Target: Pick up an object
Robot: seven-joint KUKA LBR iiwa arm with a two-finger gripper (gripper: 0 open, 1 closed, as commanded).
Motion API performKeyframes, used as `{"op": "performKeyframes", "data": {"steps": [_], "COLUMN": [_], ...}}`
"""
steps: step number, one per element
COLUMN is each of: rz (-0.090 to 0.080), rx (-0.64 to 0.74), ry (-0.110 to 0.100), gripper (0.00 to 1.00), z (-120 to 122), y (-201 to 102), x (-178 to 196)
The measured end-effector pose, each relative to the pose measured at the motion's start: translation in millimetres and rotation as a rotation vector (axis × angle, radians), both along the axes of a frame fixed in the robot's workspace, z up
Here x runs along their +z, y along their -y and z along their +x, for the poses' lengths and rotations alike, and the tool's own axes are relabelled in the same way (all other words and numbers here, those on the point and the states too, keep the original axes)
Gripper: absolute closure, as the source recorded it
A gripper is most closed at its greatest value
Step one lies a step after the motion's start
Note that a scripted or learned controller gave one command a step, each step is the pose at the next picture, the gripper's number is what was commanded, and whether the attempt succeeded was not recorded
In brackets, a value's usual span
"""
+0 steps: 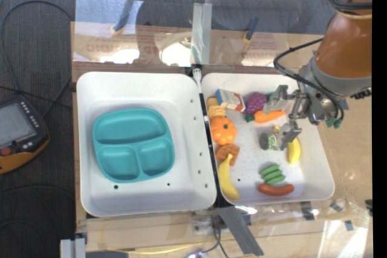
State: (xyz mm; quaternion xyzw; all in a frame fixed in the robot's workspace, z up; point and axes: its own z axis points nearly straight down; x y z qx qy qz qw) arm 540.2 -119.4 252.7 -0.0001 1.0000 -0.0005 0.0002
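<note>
The right bin holds several toy foods. An orange carrot lies beside purple grapes. Left of them are a white and red carton and an orange pumpkin. A grey-green can and a small yellow banana sit in the middle, with a green pod and a red sausage in front. A long banana lies by the divider. My gripper is open over the bin's right part, with one finger on each side of the carrot's right end; its height above the carrot is unclear.
The left bin holds a teal divided plate. A brown waffle piece and an orange wedge lie along the divider. A handheld controller sits off the bench at far left.
</note>
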Motion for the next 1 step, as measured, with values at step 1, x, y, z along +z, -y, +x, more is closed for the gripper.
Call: {"op": "performKeyframes", "data": {"steps": [1], "rz": [0.000], "rx": [0.034], "ry": [0.001], "gripper": [0.00], "z": [48.9], "y": [35.7], "x": [-155.6]}}
